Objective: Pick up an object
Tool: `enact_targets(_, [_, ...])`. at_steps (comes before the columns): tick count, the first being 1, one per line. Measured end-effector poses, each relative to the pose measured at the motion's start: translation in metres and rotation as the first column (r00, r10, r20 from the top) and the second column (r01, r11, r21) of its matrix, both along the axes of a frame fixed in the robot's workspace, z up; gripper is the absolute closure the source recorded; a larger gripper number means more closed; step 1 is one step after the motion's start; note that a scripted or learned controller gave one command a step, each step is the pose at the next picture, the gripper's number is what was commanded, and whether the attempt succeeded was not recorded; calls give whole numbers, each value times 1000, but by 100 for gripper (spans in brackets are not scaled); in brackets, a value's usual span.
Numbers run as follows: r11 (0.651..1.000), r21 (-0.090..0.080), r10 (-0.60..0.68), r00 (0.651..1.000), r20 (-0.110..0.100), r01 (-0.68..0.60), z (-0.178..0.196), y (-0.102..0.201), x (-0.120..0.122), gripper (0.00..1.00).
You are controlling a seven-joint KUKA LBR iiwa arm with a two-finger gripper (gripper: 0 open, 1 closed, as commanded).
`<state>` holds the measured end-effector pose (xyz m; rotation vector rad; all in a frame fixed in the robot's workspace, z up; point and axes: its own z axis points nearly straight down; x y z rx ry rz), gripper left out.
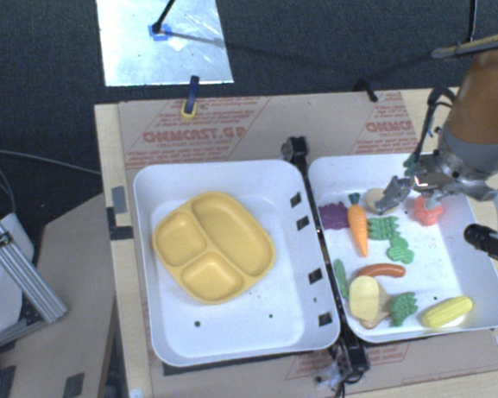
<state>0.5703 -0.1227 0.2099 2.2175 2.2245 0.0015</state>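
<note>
The right bin holds several toy foods. Among them are purple grapes, an orange carrot, a red sausage, a yellow pear, a broccoli piece, a corn cob and a pink-red piece. My gripper hangs low over the back of this bin. It is just right of a small beige round piece and above a green leafy piece. I see nothing held in it.
The left bin carries a yellow divided plate. Black clips line the ridge between the two bins. A second green piece and a green pod lie mid-bin on the right. The arm comes in from the upper right.
</note>
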Motion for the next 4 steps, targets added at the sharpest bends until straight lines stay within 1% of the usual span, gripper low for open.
enact_targets(1, [1000,2,-2,1000,-6,2,-71,23,-32,0])
enact_targets(2, [1000,-1,1,1000,3,-1,-77,14,-4,0])
enact_targets(3, [1000,2,-2,1000,-8,2,-129,37,-59,0])
enact_targets(4, [1000,0,-3,1000,2,3,-115,35,-55,100])
